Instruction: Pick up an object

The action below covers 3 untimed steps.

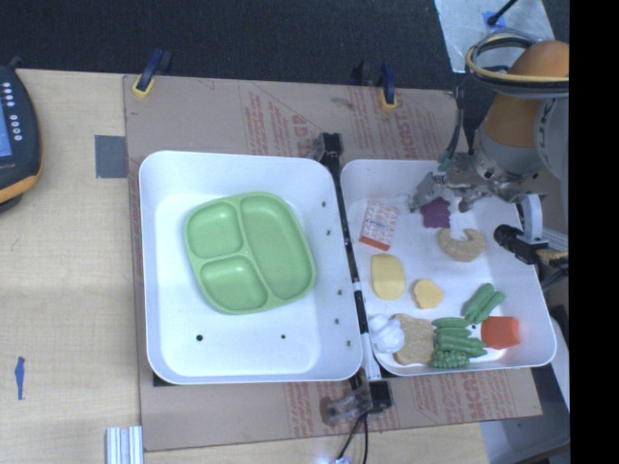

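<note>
My gripper (pixel 442 197) hangs over the back of the right bin (pixel 360 193), its metal fingers spread to either side of a purple object (pixel 435 214) just below them. Whether the fingers touch that object I cannot tell. Close by in the same bin lie a tan bread-like piece (pixel 461 245), a red-and-white packet (pixel 379 223), a yellow block (pixel 388 275) and a small yellow piece (pixel 427 293). Toward the front are green bean pods (pixel 482 302), a green pea pod pile (pixel 455 344), a red-orange block (pixel 500 332), a tan slice (pixel 414 338) and a white lump (pixel 386 333).
The left bin (pixel 155 259) holds a green three-compartment plate (pixel 250 251). Both bins rest on a brown cardboard sheet (pixel 242 114) held by clamps. A handheld control pendant (pixel 14 129) lies at the far left of the bench. The arm's grey body fills the upper right.
</note>
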Motion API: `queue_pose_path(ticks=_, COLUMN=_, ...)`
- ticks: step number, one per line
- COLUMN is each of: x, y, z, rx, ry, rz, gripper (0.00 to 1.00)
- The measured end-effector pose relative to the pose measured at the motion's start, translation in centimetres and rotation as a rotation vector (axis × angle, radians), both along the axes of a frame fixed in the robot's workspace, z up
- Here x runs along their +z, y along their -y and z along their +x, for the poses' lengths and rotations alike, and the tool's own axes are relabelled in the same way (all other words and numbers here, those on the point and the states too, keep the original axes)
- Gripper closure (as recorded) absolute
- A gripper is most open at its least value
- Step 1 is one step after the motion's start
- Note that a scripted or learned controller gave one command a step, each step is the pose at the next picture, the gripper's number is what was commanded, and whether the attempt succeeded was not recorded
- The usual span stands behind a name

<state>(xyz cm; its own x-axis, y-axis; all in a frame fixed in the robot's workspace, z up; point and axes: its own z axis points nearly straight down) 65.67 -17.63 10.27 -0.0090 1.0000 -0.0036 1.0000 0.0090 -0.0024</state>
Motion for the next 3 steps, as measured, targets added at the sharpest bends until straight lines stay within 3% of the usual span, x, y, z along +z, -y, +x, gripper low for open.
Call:
queue_pose_path(ticks=1, x=-1.1, y=2.5, z=0.0, rx=-0.007, ry=0.004, rz=0.000, gripper=0.00)
queue_pose_path(ticks=2, x=-1.0, y=2.2, z=0.0, rx=-0.005, ry=0.002, rz=0.002, gripper=0.00)
queue_pose_path(ticks=3, x=0.1, y=2.3, z=0.0, rx=-0.003, ry=0.006, rz=-0.001, gripper=1.00)
